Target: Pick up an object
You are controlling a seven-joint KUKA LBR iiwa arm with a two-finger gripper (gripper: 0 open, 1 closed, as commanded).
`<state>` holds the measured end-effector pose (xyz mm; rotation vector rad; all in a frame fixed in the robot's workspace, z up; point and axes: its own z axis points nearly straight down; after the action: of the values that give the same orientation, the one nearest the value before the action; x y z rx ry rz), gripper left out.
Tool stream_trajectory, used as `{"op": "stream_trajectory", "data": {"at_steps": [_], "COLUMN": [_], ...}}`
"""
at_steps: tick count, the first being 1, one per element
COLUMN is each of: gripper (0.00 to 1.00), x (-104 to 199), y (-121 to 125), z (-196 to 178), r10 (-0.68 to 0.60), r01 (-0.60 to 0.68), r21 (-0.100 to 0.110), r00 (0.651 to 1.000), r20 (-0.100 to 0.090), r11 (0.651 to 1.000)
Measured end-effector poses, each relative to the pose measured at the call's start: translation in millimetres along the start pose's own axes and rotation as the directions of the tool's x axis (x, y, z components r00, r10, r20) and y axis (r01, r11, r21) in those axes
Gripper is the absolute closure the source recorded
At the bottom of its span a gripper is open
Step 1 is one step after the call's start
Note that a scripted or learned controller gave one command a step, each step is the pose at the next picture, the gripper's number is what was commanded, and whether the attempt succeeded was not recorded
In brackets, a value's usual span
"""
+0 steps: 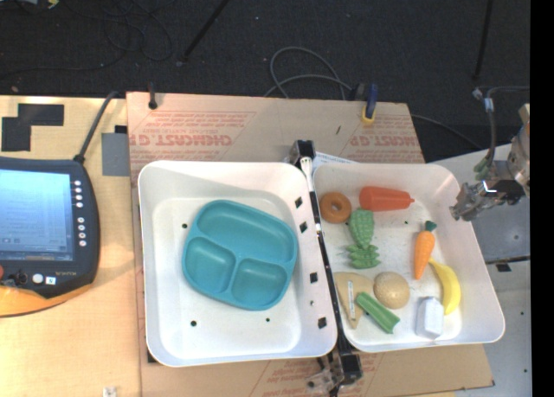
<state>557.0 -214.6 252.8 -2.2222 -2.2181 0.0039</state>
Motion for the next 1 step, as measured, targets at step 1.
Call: {"op": "stream_trajectory", "data": {"at_steps": [1], "gripper": [1.00], "x": [1.9], "y": [-4.2], "z": [6.4], "r10": [-0.002], "r01": [0.002], "r21": [0.001], "r00": [1.000], "r20": [-0.001], "r11": [1.000]}}
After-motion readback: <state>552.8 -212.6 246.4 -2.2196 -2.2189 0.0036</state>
